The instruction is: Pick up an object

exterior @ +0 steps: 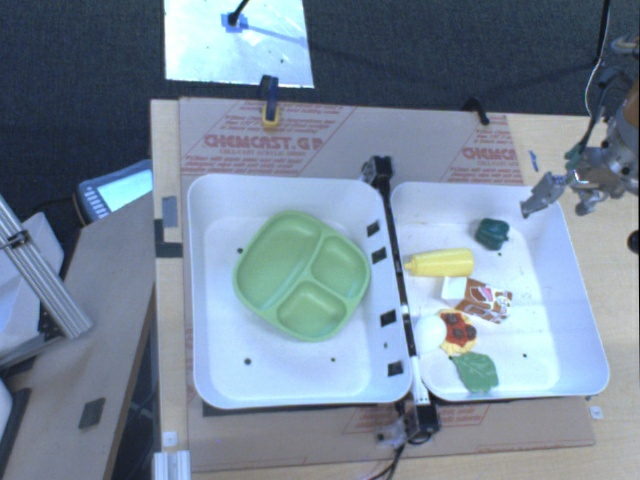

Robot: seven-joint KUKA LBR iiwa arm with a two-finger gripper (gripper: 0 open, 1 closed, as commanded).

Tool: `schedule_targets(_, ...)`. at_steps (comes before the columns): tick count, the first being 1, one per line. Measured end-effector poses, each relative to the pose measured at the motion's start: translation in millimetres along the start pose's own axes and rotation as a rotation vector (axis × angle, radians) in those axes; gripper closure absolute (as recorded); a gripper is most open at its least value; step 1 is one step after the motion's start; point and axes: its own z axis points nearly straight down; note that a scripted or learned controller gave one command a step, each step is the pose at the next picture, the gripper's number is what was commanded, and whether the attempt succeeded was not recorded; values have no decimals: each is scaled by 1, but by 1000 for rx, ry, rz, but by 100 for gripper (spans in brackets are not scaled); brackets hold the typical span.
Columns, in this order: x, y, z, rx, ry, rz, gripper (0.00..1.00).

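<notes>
The gripper [560, 190] hangs over the far right corner of the right bin [570, 298], just at its rim. One grey finger [537, 197] juts out to the left above the bin's far wall, a second pokes down by the right edge, and whether the jaws are apart or together I cannot tell from this angle. Nothing shows between them.

Nearest to the gripper, in the far part of the right bin, sits a small dark green object [491, 232], apart from the finger tip. Just nearer and to its left lies a yellow bottle-shaped toy [439, 262] on its side, close to the bin's left wall. Below that, toward the middle, is a brown and white packet [485, 301], tilted. Next comes a red and yellow piece [458, 330] lying against a white round item [430, 332], and at the near edge rests a green leaf-shaped piece [477, 371].

Across the black divider [392, 268] where the two bins meet, the left bin [215, 368] holds a light green divided plate [302, 275], three compartments, turned at an angle and sitting near the middle.

Both bins rest on a clear sheet with red lettering [262, 140] on the bench. A yellow clamp [270, 114] grips the sheet's far edge, and beyond it lies a shiny square panel [238, 26].
</notes>
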Motion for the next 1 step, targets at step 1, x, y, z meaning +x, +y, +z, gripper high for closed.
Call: schedule_targets(1, 2, -7, 60, 4, 1, 2, 0)
